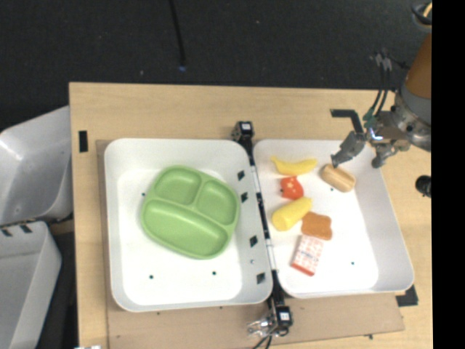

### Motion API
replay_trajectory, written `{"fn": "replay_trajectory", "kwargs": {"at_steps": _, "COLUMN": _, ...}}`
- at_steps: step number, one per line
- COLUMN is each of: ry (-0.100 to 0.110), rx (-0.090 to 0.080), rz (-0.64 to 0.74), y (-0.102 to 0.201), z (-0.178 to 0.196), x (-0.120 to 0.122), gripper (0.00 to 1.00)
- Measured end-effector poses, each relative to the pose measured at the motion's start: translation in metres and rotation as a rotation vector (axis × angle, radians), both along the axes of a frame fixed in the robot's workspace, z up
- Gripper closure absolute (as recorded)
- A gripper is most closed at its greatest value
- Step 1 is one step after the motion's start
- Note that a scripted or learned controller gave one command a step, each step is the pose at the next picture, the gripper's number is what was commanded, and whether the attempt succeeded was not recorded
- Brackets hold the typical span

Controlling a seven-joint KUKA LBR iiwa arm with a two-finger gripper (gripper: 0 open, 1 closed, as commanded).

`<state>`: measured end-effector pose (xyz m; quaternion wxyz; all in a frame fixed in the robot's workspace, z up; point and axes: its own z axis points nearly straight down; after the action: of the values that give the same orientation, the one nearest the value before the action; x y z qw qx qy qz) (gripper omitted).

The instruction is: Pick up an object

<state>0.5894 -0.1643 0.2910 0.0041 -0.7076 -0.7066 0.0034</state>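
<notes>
The right bin [378, 264] holds several small items: a yellow banana [294, 166], a red tomato [291, 187], a yellow pepper-like piece [290, 213], an orange block [317, 225], a red and white carton [308, 254] and a tan bread roll [338, 178]. My gripper [361, 156] hangs over the bin's far right corner, just above and to the right of the bread roll. It is open, with nothing between its fingers. One fingertip [343, 155] sits close to the roll's upper end.
The left bin [123, 267] carries a green divided plate [190, 211]. A black-clipped divider [256, 209] runs between the two bins. Bare bin floor lies at the right bin's near right part.
</notes>
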Motion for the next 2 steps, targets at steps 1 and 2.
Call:
{"fn": "replay_trajectory", "kwargs": {"at_steps": 1, "ry": -0.012, "rx": -0.001, "rz": 0.002, "y": 0.000, "z": 0.007, "x": 0.002, "gripper": 0.00}}
{"fn": "replay_trajectory", "kwargs": {"at_steps": 2, "ry": -0.006, "rx": -0.002, "rz": 0.000, "y": -0.003, "z": -0.054, "x": -0.005, "gripper": 0.00}}
